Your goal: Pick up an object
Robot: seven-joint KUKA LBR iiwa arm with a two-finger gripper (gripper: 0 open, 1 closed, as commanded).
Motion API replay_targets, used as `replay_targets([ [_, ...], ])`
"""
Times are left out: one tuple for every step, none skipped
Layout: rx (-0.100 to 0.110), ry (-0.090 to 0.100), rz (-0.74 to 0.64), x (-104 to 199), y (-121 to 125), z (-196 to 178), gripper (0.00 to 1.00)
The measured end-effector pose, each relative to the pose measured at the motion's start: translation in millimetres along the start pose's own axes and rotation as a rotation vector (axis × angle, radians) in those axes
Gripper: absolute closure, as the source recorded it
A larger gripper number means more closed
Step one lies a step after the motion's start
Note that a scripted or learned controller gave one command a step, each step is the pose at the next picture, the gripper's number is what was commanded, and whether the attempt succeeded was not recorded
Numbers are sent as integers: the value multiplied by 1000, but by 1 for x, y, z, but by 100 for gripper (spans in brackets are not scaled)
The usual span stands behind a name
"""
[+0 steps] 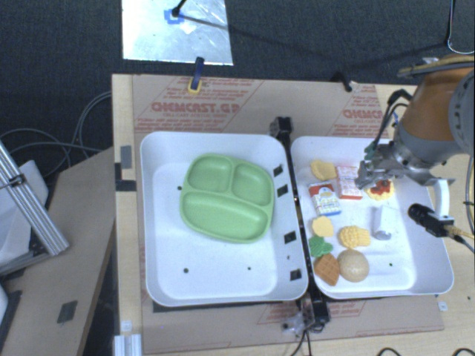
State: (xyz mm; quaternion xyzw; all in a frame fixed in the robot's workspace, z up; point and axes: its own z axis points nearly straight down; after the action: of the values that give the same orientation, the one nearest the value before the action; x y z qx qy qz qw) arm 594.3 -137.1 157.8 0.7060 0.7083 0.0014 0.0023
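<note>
Overhead, the metal end effector [369, 170] hangs at the right bin's [427, 273] twelve o'clock over small plastic packets [347, 181]; its grip state is unreadable.

Two white bins [163, 273] sit on brown cardboard [223, 102] printed with red lettering. The left bin holds a light green tray [226, 197]. In the right bin: a red-and-white carton [324, 199], a yellow corn [355, 236], a tan ball [354, 265], an orange waffle [326, 270] and a green leaf [320, 246]. The arm [438, 117] is grey with an orange band.
</note>
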Motion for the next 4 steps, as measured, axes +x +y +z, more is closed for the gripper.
replay_targets([
  [2, 1, 3, -5, -8, -53, 100],
  [2, 1, 0, -5, -7, -67, 100],
  [4, 2, -5, 48, -1, -63, 100],
  [4, 3, -6, 109, -2, -68, 100],
])
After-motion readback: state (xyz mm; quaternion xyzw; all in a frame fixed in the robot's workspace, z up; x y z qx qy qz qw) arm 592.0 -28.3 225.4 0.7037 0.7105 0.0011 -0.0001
